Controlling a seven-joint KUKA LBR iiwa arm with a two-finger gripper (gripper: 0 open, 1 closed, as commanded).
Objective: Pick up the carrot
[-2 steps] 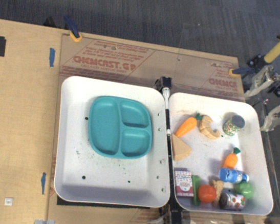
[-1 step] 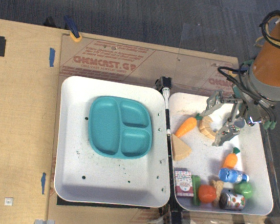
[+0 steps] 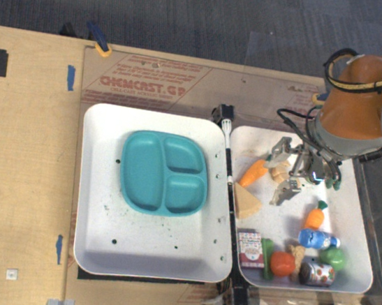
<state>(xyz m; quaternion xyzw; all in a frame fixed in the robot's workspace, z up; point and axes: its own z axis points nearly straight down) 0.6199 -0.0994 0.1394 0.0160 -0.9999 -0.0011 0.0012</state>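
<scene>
Plywood worktop (image 3: pixel 18 180) is carrying both white bins; my jaws (image 3: pixel 293 171) are hanging spread and empty over the right bin (image 3: pixel 367 229). I am hovering in the approach step: the carrot (image 3: pixel 253 172) is lying just left of them, beside a cheese wedge (image 3: pixel 247 203). Next, I judge, shifting left, descending, closing.

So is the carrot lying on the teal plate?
No, the carrot lies in the right bin, while the teal plate sits in the left bin.

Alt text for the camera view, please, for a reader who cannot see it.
The gripper hangs over the right bin, just right of the carrot lying there, not holding it. The left bin holds a teal divided plate.
</scene>
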